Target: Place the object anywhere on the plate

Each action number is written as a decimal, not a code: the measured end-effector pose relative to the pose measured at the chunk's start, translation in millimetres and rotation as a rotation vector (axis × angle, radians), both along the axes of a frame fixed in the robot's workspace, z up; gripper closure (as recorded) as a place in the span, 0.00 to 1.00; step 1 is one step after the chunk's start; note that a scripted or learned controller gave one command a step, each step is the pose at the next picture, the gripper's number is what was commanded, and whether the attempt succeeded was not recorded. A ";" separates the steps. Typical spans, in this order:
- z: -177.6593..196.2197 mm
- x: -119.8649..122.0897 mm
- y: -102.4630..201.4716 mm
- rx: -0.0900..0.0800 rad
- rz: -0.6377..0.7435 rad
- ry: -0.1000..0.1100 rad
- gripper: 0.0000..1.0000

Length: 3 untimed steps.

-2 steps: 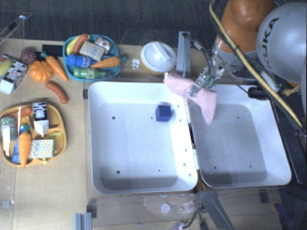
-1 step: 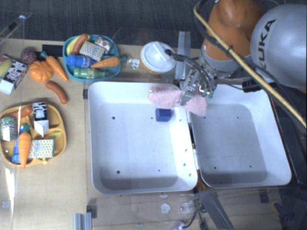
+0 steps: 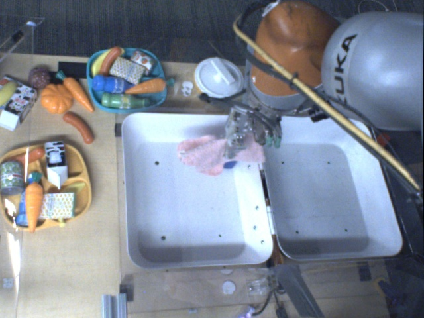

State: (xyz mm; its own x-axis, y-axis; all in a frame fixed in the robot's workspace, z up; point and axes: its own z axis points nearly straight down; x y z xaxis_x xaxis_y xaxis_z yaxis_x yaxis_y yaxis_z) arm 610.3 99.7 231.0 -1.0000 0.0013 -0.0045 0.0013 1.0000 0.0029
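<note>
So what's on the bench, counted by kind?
White bins: 2
Toy-food baskets: 2
Pink plate: 1
White lid: 1
Loose toy foods, left of the bins: about 6
Total: about 12

Wooden bench (image 3: 99, 270), two white bins (image 3: 192, 244) side by side, yellow tray (image 3: 81, 177), blue bowl (image 3: 159, 98), loose toy carrot (image 3: 81, 95)

One camera sits high above the table (image 3: 66, 257) and looks down at a slant on both white bins (image 3: 192, 244), with the arm (image 3: 371, 65) coming in from the right
</note>
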 end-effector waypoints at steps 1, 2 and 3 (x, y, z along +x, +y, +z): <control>0.8 -28.6 53.2 0.000 0.003 0.000 1.00; -6.7 -56.3 86.2 0.000 0.004 0.002 1.00; -6.0 -56.0 86.1 0.000 0.003 0.001 0.00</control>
